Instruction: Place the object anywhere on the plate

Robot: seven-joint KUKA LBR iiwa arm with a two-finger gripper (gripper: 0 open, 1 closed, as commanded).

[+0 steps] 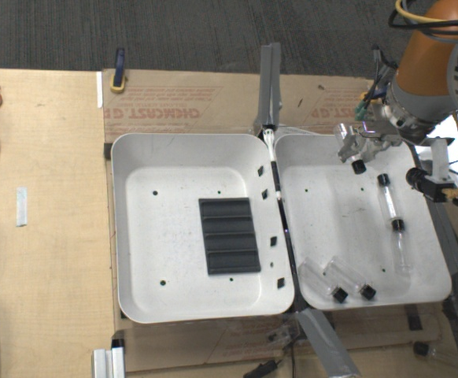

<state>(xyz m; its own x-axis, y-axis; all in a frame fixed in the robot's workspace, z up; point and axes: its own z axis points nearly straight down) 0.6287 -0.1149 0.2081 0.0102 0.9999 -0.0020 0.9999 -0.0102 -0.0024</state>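
A dark carpet lies behind the desk (48, 179), which carries two white bins. In the left bin (134, 172) rests a dark ribbed plate (230, 236). In the right bin (426, 282) lie clear tubes with black caps (392, 211), well apart from the plate. The jaws (358, 148) hover at the far edge; their state I cannot tell. I think they should descend straight over one tube's middle.

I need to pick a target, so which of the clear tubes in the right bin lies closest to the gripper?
The long clear tube along the right side, just below the gripper. The two short tubes lie at the bin's near edge.
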